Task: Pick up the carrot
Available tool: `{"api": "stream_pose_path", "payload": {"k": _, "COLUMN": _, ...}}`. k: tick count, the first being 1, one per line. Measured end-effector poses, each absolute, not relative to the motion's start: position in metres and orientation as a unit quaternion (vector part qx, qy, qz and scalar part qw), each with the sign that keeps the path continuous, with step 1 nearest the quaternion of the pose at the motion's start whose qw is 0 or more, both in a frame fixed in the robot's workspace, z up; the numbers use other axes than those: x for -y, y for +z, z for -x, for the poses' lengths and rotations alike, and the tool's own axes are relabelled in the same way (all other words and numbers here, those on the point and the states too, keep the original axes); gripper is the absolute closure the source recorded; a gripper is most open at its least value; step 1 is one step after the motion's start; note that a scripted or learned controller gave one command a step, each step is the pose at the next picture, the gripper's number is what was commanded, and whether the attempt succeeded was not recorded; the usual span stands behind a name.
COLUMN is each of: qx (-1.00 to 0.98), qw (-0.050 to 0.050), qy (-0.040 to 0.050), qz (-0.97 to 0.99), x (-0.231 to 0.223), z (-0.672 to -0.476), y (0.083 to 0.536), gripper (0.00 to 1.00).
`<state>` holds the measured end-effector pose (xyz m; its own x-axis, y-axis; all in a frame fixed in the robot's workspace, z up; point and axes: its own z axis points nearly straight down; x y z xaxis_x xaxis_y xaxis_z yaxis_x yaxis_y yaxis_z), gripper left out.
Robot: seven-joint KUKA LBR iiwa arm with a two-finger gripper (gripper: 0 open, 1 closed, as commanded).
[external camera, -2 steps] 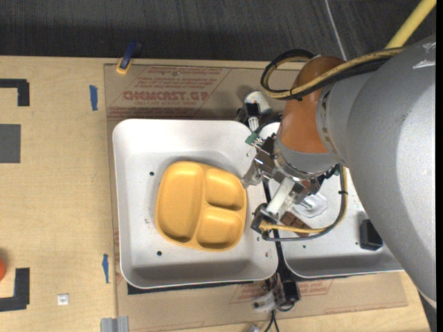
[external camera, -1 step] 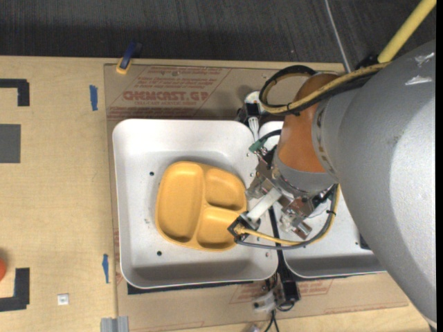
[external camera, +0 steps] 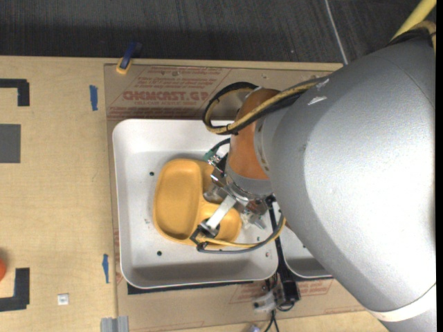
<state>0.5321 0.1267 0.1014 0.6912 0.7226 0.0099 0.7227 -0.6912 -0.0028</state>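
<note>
Gripper (external camera: 216, 224) is down in the left bin (external camera: 131, 185), pressed beside a big yellow object (external camera: 176, 198), likely going for the carrot, possibly the orange bit (external camera: 232, 227) under it; jaw state can't be told.

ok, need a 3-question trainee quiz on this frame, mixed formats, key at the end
1. True or false: the gripper is down inside the left white bin.
2. The big yellow object lies: A) in the left bin, B) on the cardboard outside the bins, C) in the right bin.
3. Fill in: the band above the wrist is coloured ____.

Key: 1 true; 2 A; 3 orange.
</note>
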Motion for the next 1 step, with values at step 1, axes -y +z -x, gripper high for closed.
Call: {"api": "stream_pose_path", "payload": {"k": 1, "qx": 0.391, "qw": -0.003, "qy": -0.0006, "qz": 0.920, "x": -0.1191, "z": -0.5315, "y": 0.1091, "gripper": 1.00}}
